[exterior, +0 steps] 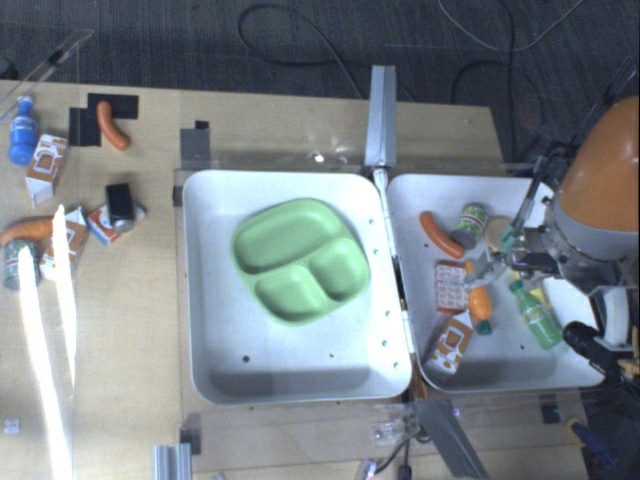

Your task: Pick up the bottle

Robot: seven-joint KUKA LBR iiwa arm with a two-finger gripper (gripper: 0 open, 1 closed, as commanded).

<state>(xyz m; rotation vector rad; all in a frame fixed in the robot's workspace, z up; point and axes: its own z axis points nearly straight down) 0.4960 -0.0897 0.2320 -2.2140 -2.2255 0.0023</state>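
A green bottle (536, 318) lies on its side in the right bin (500, 373), near that bin's right side. My gripper (497, 261) hangs over the middle of the right bin, just up and left of the bottle, with the grey arm and its orange band (605, 163) behind it. The bottle is apart from the gripper and rests on the bin floor. A small blue bottle (22, 128) stands far off on the bench at the top left.
Around the gripper in the right bin are a sausage (440, 233), a green can (470, 218), a red-and-white carton (450, 286), an orange piece (481, 306) and a brown carton (452, 340). The left bin (215, 358) holds a green divided plate (300, 258). Loose items lie on the bench at left.
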